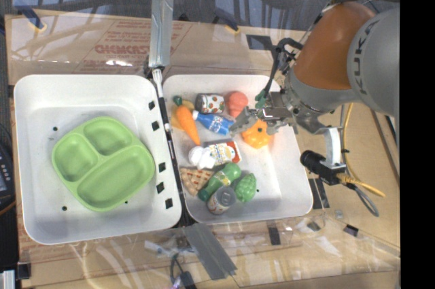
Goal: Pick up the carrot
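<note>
Two white bins sit side by side; the carrot (185, 120) lies in the right bin (289, 182), by its left wall, orange body slanting with the green top toward the far-left. Gripper (262, 119) sits to the right of the carrot, apart from it, with a blue-and-white bottle (213, 122) between them. It hangs over the right-middle of the same bin, just above an orange toy (255, 137) and beside a pink ball (236, 103). Can't tell how the gripper is set, too dark and cluttered; nothing visibly held. Arm comes in from the right, big orange band (326, 53) and grey link above the far-right corner of the bin, wrist bent down and leftward into it. Other stuff in the right bin: a spotted can (211, 103), white bottle (214, 154), waffle (194, 178), green bottle (221, 185), green veg (246, 188). Left bin (34, 145) holds a green divided plate (103, 162). Pliers (353, 185) lie on the bench, right of the bins.
</note>
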### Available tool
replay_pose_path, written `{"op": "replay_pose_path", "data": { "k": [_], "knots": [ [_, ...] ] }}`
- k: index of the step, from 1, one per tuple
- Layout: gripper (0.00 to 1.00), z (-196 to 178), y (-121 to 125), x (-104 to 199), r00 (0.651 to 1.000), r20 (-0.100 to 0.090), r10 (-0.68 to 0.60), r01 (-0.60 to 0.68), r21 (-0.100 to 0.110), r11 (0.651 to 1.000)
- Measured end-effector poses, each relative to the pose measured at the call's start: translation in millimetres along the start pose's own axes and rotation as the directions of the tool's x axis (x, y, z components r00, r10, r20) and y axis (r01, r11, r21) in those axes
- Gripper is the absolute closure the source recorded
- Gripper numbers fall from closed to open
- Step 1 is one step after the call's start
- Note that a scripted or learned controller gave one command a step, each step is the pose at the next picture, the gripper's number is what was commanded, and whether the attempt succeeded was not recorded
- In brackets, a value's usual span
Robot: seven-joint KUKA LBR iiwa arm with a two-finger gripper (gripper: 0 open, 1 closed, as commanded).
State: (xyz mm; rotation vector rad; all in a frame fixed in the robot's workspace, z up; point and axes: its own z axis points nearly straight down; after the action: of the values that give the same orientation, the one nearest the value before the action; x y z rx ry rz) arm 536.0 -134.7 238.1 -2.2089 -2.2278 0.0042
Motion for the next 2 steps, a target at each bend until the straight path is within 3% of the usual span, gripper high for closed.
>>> {"op": "replay_pose_path", "data": {
  "k": [1,2],
  "knots": [
    [0.0,41,50,1,0.999,0.001,-0.055,0.055,-0.001,0.999],
    [0.0,47,57,89,0.993,0.0,0.122,-0.122,0.001,0.993]
  ]
}}
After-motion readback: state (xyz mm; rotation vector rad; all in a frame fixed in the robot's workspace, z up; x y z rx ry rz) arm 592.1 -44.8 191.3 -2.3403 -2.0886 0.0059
